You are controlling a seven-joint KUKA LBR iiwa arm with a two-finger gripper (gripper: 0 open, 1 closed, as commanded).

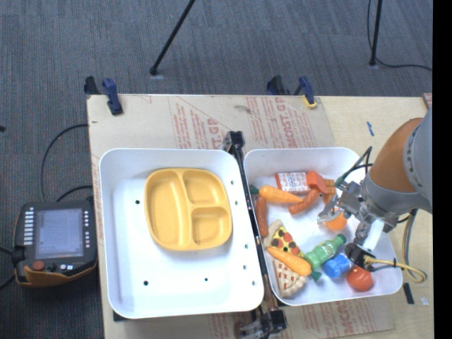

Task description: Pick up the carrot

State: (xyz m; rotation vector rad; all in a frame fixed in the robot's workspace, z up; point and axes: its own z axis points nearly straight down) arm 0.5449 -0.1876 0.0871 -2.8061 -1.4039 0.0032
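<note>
Two orange carrots lie in the right bin (367, 162). One carrot (281, 195) rests near the bin's upper left, its green tip pointing left. The other carrot (288, 261) lies lower down, across a pizza slice (281, 239). My gripper (330, 214) hangs low over the middle right of this bin, to the right of the upper carrot and apart from it. A small orange piece (338, 223) sits right under the gripper. Neither carrot is held.
Around the gripper lie a brown sausage (305, 202), a red-and-white carton (291, 181), a green bottle (326, 249), a blue piece (337, 265) and a red tomato (359, 279). The left bin (120, 260) holds a yellow divided plate (189, 208).
</note>
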